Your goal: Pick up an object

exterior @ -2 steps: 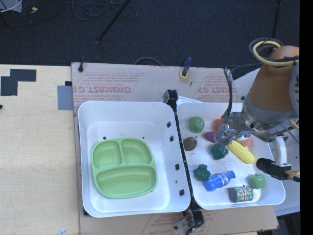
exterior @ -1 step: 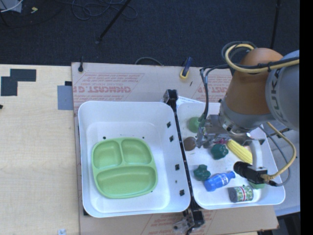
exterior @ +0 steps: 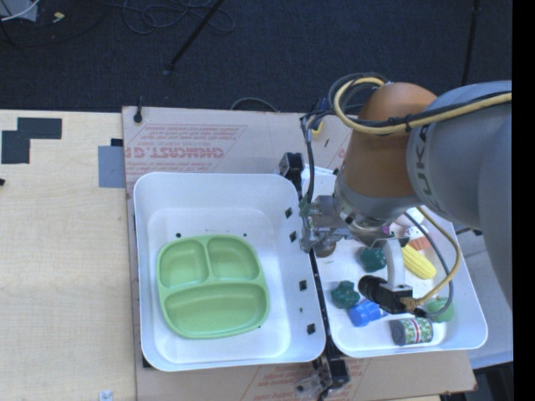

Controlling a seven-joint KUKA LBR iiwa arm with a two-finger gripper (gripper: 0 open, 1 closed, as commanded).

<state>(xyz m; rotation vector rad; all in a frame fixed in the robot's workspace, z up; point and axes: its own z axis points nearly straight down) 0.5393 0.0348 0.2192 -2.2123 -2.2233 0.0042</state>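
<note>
My gripper [exterior: 321, 239] hangs low over the right bin [exterior: 468, 328], close to that bin's left wall. Below and to its right lie a dark green toy [exterior: 343, 293], a blue toy [exterior: 364, 314] and a teal toy [exterior: 372, 258]. A yellow corn-like piece [exterior: 419, 264] rests further right. Near the front right corner lies a small patterned can [exterior: 412, 332] on its side, with a light green piece [exterior: 442, 311] behind it. The wrist hides whatever sits right under the gripper.
The left bin [exterior: 159, 199] holds a light green divided plate [exterior: 213, 285]. A raised divider wall [exterior: 313, 307] runs between the two bins. The grey and orange arm [exterior: 393, 149] covers the back of the right bin.
</note>
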